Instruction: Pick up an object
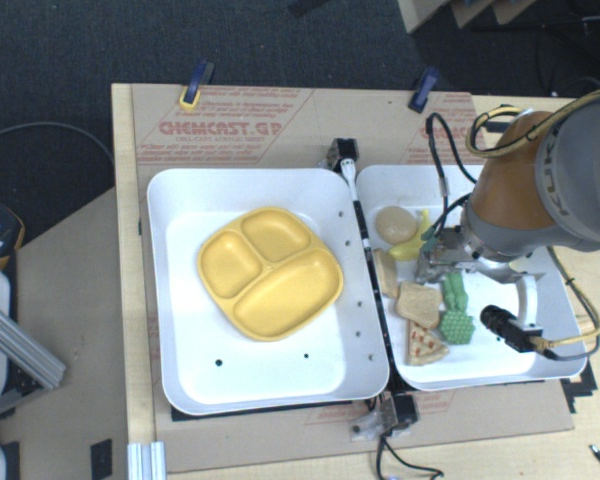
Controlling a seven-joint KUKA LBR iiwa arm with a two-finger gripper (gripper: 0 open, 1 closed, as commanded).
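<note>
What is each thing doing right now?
Yellow plate: right side up, lying flat in the left bin, nothing on it.
Round bun: lying in the right bin.
Pizza slice: lying flat, near the front.
Green toy: lying beside the toast.
Gripper: down over the food.

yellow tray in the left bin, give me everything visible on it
The yellow tray is a rounded-square divided plate, plastic by the look, with a matte finish. It has three compartments: two small ones on the far side and one large one on the near side, with nothing visible in them. It lies flat, right side up, turned at an angle to the bin walls, about mid-floor of the left bin. It touches only the bin floor.
</note>
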